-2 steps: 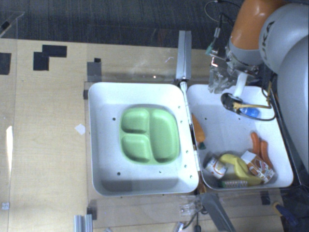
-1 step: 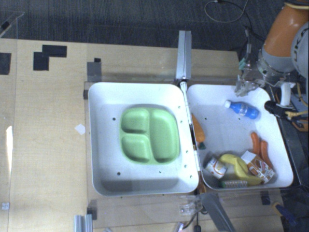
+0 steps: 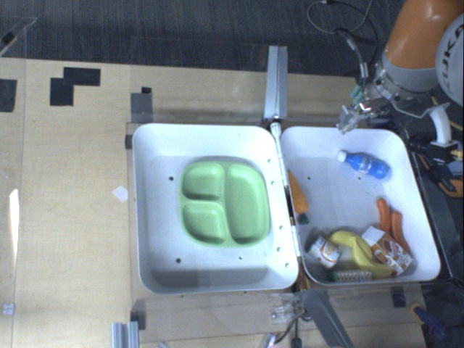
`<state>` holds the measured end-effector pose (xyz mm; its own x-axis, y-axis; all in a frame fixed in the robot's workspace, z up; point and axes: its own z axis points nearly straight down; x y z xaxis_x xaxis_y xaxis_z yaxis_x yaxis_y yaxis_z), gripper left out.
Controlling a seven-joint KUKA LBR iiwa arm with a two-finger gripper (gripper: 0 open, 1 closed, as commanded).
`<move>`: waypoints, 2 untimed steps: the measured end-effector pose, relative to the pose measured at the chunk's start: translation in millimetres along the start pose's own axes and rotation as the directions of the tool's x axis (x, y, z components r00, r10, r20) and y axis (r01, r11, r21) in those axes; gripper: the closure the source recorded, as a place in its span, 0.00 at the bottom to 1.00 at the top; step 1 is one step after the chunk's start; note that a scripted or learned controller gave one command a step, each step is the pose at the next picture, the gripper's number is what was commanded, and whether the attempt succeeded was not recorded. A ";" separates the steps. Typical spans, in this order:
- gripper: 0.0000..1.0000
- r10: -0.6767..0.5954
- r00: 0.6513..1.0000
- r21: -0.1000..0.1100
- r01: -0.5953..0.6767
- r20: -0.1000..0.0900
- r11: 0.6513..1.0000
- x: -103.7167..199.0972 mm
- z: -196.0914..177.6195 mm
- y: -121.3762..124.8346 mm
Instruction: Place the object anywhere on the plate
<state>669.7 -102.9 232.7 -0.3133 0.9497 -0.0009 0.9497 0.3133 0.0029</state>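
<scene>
- Green plate (image 3: 223, 202) sits alone in left bin (image 3: 148, 216).
- Right bin (image 3: 330, 194) holds blue bottle (image 3: 365, 164), banana (image 3: 357, 251), carrot (image 3: 297, 196).
- Gripper (image 3: 353, 114) hovers at far rim; cannot tell how its jaws stand.

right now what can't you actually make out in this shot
- End effector, camera view: small and blurred above the right bin's rim, so its state is unclear.
- Arm: cut off by the top and right edges.
- Packets beside the banana: labels too small to read, partly overlapped in the pile.
- Orange item by the divider: its left side is hidden by the bin wall.
- Green plate: fully visible.
</scene>
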 end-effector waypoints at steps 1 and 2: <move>1.00 -0.089 0.996 0.002 0.089 -0.001 0.996 58.7 12.3 19.3; 1.00 -0.370 0.929 0.001 0.370 -0.002 0.929 62.4 9.3 -14.1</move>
<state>636.8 -48.0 223.2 -0.6425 0.7663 0.0004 0.7663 0.6424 0.0011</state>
